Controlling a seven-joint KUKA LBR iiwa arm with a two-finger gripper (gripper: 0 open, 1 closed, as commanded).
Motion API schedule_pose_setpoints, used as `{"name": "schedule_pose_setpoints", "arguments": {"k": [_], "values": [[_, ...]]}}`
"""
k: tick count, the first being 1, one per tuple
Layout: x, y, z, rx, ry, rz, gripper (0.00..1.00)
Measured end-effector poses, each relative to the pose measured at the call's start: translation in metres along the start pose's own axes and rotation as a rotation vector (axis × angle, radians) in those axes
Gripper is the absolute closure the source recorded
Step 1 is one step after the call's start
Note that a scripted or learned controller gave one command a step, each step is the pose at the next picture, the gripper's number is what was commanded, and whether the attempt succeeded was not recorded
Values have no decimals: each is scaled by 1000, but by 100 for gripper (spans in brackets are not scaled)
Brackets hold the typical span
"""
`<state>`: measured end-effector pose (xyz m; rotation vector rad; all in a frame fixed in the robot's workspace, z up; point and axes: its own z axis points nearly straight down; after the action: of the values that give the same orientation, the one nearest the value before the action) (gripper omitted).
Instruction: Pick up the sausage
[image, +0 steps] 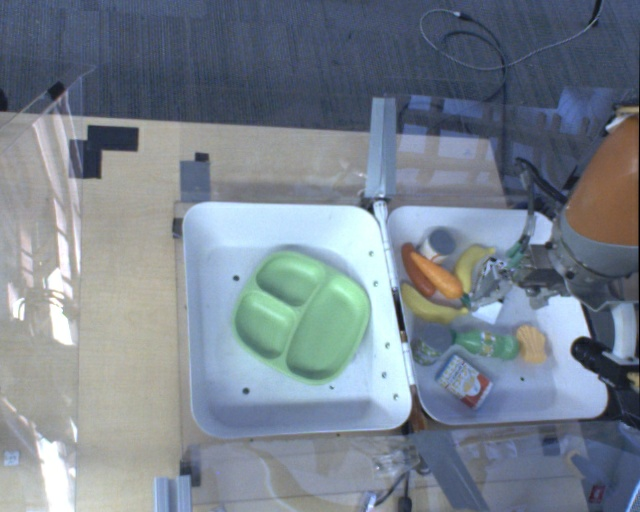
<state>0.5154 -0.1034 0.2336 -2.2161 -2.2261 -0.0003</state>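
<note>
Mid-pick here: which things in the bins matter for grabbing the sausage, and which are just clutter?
For the job:
- sausage, in the right bin
- gripper, low beside it

Just lying about:
- bananas
- green bottle
- small carton
- yellow corn-like piece
- small round grey can
- green divided plate, left bin

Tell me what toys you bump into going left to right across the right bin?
Red-orange toy sausage → yellow toy banana → green plastic bottle → orange-yellow corn-like toy. The gripper hangs by the banana, so I left it out, like the small box and the grey piece, which overlap others in the order.
</note>
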Motion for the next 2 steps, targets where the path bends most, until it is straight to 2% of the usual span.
{"name": "schedule_pose_setpoints", "arguments": {"k": [1, 2], "values": [[14, -20, 104, -8, -1, 71, 0], [9, 57, 146, -9, 1, 215, 0]]}}
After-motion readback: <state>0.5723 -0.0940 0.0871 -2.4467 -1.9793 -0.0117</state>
